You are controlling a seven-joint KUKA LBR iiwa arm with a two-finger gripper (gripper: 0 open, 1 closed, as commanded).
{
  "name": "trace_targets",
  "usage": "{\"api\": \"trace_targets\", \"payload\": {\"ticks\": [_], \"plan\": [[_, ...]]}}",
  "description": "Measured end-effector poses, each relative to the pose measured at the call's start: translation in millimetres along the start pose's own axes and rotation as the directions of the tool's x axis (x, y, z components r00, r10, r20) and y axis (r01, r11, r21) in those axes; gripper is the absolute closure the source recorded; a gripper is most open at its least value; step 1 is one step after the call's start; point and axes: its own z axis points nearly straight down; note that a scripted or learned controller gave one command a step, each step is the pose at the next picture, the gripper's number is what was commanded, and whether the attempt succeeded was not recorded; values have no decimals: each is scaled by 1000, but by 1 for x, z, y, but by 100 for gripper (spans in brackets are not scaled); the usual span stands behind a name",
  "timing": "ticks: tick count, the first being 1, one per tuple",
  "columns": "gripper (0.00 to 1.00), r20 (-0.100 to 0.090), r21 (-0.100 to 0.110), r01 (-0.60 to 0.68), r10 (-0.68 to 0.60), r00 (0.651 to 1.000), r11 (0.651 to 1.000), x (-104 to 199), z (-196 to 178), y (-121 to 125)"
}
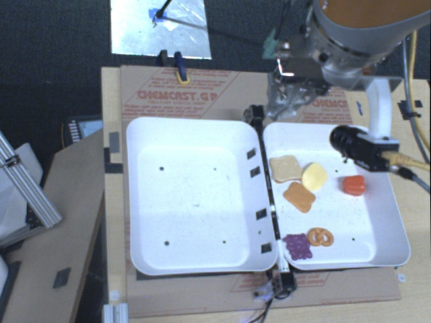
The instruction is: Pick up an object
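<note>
- The arm (367,19) enters from the upper right, its orange band filling the top corner; the gripper (286,99) hangs over the far rim of the right bin (384,237), near the seam between the two bins; it is blurred metal from this angle, so I cannot tell how it is set or whether it has hold of anything
- A black cylindrical unit (357,147) with a white bracket sits over the right bin's far right part; cables trail from it to the right
- In the right bin lie the objects: a toast slice (285,168) near the divider; a pale yellow round piece (314,177) touching its right side; an orange-brown cracker (299,197) just below those two; a red-orange piece (354,185) apart to the right; a pretzel (320,237) and a purple grape cluster (297,246) side by side near the front edge
- None of these items is in contact with the gripper; all rest on the bin floor
- The left bin (135,200) lies beside it, white, with small dark dots on its floor
</note>
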Motion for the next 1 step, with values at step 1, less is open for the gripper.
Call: {"api": "trace_targets", "payload": {"ticks": [1], "plan": [[100, -2, -1, 13, -13, 1000, 1000, 39, -8, 12]]}}
